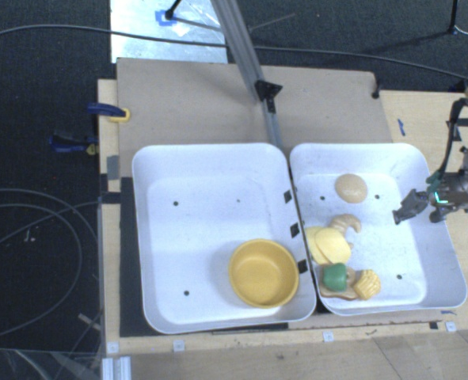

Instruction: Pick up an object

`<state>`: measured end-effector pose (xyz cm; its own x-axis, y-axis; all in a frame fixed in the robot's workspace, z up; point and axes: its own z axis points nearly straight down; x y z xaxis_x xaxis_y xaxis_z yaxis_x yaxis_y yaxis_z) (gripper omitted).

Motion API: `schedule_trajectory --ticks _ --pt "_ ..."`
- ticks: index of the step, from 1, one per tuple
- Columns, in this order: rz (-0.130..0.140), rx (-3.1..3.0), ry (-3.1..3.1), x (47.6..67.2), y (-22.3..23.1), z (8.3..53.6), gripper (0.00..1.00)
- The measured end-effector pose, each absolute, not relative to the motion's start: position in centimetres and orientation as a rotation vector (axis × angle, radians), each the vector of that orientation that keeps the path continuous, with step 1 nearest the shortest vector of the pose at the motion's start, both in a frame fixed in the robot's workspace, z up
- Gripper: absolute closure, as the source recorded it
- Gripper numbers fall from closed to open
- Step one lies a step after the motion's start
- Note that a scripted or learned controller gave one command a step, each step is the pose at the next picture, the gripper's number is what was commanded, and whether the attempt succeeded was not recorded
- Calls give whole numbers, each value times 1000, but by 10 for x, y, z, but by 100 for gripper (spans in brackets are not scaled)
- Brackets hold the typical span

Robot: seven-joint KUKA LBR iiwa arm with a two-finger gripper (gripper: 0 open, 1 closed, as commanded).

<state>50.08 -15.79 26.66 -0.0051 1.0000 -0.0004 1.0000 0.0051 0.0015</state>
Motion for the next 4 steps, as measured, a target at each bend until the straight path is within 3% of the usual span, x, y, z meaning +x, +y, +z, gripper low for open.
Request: schedule_trajectory --ticks 1,2,4 --pt "2 2214 2226 501 -158 267 0" --pt "-2 2221 2225 511 -156 212 0" --pt "-3 2223 2224 503 -171 111 0"
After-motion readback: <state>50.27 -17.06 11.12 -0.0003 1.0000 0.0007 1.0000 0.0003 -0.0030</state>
